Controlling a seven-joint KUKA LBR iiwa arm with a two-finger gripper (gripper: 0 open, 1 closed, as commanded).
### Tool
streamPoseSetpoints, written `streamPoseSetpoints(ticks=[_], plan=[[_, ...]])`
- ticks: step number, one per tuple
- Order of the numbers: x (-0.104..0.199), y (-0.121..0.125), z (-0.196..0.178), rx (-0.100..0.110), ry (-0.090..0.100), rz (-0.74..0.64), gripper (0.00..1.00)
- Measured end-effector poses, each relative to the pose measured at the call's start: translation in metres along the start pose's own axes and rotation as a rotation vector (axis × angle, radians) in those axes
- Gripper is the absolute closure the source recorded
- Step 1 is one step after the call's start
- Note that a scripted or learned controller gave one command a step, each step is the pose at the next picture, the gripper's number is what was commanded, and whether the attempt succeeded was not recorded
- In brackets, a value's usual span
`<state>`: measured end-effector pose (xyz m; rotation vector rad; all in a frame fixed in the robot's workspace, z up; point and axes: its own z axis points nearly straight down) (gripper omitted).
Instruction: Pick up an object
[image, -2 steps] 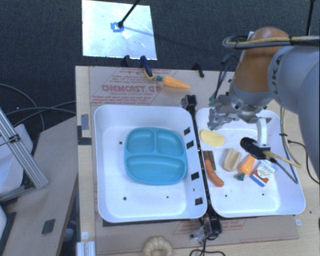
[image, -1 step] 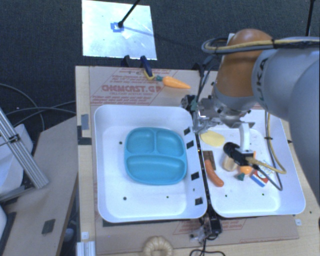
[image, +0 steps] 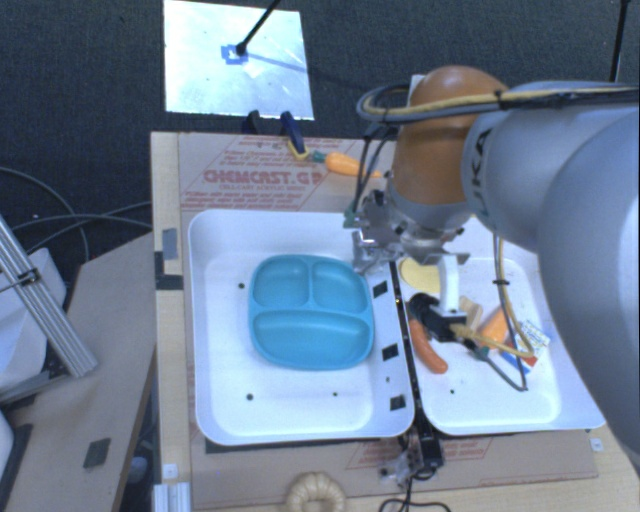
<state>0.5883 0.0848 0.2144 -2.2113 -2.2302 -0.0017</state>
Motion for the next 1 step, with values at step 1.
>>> streamPoseSetpoints(ticks=[1], plan=[[0.0193, -0.0026, -0.0178, -0.002, 0.0, 0.001, 1.0]])
